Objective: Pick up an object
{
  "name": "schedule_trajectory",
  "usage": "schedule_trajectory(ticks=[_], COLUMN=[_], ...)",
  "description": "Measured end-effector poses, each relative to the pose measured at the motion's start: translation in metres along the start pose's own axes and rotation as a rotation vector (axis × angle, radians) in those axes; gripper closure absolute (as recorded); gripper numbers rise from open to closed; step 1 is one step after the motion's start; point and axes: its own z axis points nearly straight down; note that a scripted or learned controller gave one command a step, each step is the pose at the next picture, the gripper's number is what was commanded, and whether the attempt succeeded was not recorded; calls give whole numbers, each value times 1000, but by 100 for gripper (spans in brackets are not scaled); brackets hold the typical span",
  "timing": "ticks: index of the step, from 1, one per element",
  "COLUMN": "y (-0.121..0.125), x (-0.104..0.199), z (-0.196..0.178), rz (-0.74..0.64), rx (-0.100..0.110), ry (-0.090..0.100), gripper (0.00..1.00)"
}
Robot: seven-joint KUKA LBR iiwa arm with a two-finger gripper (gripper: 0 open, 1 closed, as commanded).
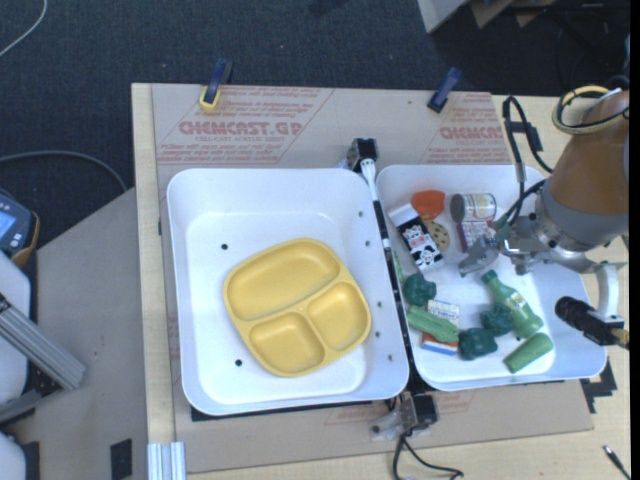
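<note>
I see two white bins side by side on my bench. The left bin [200,218] holds a big yellow tray [297,306] with three hollows, smooth and shiny like plastic. The right bin [575,363] holds a heap of small toys.

My arm [590,183] reaches in from the right, grey with an orange band. The gripper [480,258] sits low over the right bin, near its middle. I cannot tell how its jaws stand, and I see nothing held in them.

The thing I would go for is the green bottle [510,303]. It lies just near and right of the gripper, very close. Its long side runs slanted, from far-left to near-right, so the jaws should close across it.

Other things sit around: a silver can [473,208], round and shiny, a flat black and white box [420,243], an orange piece [428,203], and lumpy dark green toys [478,341]
</note>
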Motion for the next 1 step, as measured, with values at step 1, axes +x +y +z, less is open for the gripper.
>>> schedule_trajectory(ticks=[1], y=[-1], x=[1], z=[53], rz=[-1], rx=[1], ry=[0], gripper=[0])
